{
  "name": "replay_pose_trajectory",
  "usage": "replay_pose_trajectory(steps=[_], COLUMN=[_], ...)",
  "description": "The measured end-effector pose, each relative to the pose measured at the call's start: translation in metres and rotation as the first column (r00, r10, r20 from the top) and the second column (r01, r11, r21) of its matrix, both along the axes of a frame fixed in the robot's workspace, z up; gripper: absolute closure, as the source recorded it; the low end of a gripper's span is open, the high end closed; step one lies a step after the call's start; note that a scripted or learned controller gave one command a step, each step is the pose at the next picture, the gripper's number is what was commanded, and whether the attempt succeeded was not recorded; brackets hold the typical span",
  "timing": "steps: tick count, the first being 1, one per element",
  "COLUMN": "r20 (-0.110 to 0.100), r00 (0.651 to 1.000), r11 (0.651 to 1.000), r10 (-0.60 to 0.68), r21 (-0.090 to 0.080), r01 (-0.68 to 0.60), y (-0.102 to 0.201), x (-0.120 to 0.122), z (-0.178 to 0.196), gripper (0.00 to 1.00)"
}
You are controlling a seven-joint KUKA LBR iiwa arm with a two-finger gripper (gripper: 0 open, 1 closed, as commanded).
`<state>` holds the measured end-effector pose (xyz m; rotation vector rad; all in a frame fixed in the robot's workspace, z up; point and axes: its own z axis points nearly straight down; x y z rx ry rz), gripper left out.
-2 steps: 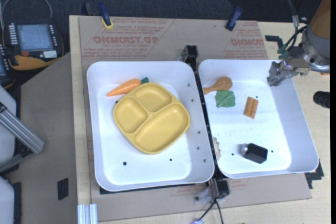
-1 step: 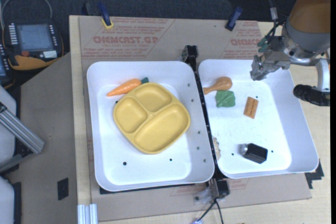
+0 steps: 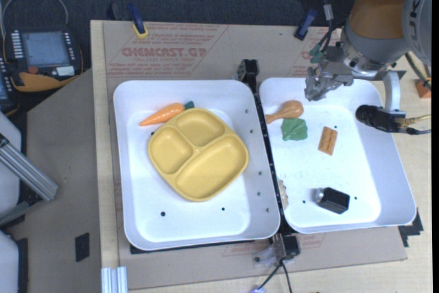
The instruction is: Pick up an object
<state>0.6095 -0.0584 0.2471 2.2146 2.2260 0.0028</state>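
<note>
My gripper (image 3: pixel 316 90) hangs over the back of the right bin (image 3: pixel 384 202), just right of a tan pear-shaped toy (image 3: pixel 286 110) and apart from it. In front of it lie a green leafy piece (image 3: pixel 295 129) and a small orange-brown block (image 3: pixel 328 141). A black box with a silver end (image 3: pixel 333 200) lies near the bin's front. Nothing shows between the fingers.
The left bin (image 3: pixel 137 209) holds a yellow divided plate (image 3: pixel 198 154) and an orange carrot (image 3: pixel 162 114) behind it. A black clamp (image 3: pixel 247 69) sits at the back between the bins. A handheld screen unit (image 3: pixel 42 55) lies off the bench at far left.
</note>
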Motion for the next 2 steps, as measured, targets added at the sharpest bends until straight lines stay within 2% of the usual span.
replay_pose_trajectory(steps=[1,2], r20=[0.001,0.001], r00=[1.000,1.000], r11=[1.000,1.000], r10=[0.001,0.001], r21=[0.001,0.002], r01=[-0.001,-0.001], y=[0.055,0.107], x=[0.022,0.032], z=[-0.008,-0.003], gripper=[1.00,1.00])
